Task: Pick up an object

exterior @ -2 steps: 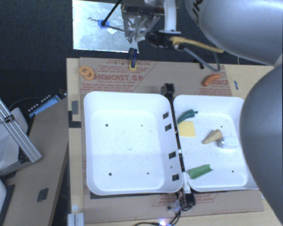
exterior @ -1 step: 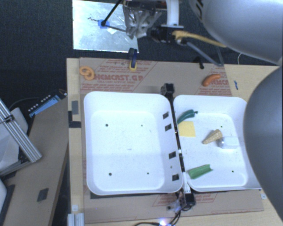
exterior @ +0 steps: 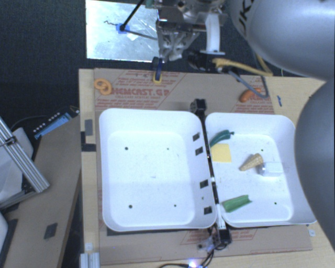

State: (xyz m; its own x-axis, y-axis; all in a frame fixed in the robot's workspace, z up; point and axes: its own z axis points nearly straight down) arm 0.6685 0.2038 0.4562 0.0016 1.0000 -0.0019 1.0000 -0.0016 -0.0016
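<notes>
Pincer [exterior: 171,52] hangs high beyond the bins; we cannot tell its state. Our target, the cone-shaped piece [exterior: 252,162], lies in the right bin [exterior: 285,125], its long axis slanted, well apart from the pincer.

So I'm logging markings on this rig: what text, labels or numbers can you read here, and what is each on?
"HEMCAST" or similar, red print, blurred, on the cardboard behind the bins.
More red print on the cardboard's right part and front edge: too blurred to read.
Dark letters on the arm: cut off, unreadable.
</notes>
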